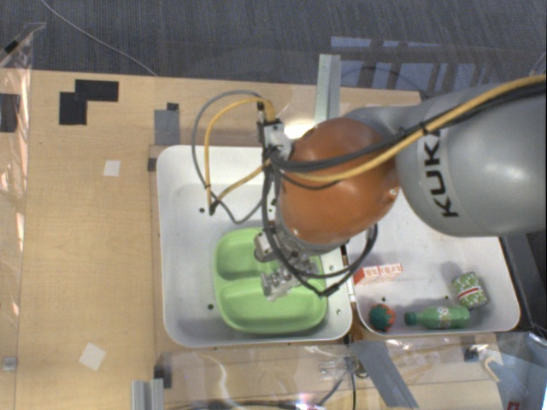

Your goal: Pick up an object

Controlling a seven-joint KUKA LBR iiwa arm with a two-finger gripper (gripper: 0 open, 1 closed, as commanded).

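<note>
The gripper [275, 282] hangs low over the left bin [184, 229], its metal tip right above the green tray [256, 301]; from my remote station I cannot tell from this slanted view how it is set, since the wrist hides it.

Nearest the camera's lower edge, the green tray lies in the front half of the left bin, close to the bin's front wall and its right wall. It is a rounded two-compartment dish, with a dividing ridge running left to right. Its long axis runs from the front of the bin toward the back, tilted slightly left at the far end. The far compartment sits partly under the wrist.

In the right bin [504, 319], along its front wall, I see a small orange-and-green ball [381, 316], a green bottle [439, 316] lying on its side with its long axis left to right, and a green-and-white can [468, 289] near the right corner. A red-and-white packet [378, 272] lies just behind the ball.

Farther back, the orange band [333, 178] of the arm covers the bins' shared wall, with yellow and black cables [214, 143] looping over the left bin's far half. Beyond is the wooden bench [77, 229].
</note>
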